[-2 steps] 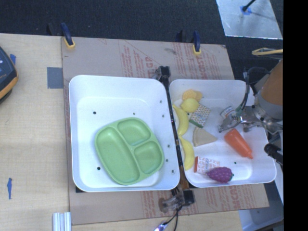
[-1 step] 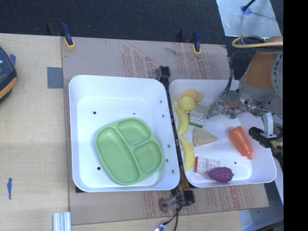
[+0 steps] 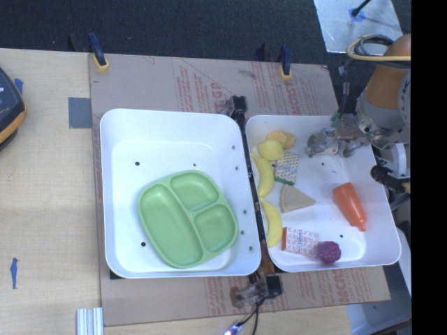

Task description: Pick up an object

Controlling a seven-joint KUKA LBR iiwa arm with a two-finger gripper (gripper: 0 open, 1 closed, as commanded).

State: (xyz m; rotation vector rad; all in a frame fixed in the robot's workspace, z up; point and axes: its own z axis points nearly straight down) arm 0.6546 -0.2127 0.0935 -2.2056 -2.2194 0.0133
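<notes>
The right bin [image 3: 377,246] holds a scatter of small items. An orange carrot [image 3: 349,204] lies near its right wall. A purple ball [image 3: 329,252] and a red-printed packet [image 3: 302,241] sit at the front. A tan wedge [image 3: 296,199], a speckled green-edged packet [image 3: 286,167], two bananas [image 3: 265,176] and yellow pieces [image 3: 274,145] lie along the left side. My gripper [image 3: 330,142] hangs over the bin's back right part, above bare white floor, with nothing seen between its fingers.
The left bin [image 3: 126,135] holds a green divided tray [image 3: 186,218]. A black clamp [image 3: 238,105] sits between the bins at the back. Blue clips [image 3: 98,49] pin the cardboard sheet. A dark device [image 3: 8,107] lies at the far left.
</notes>
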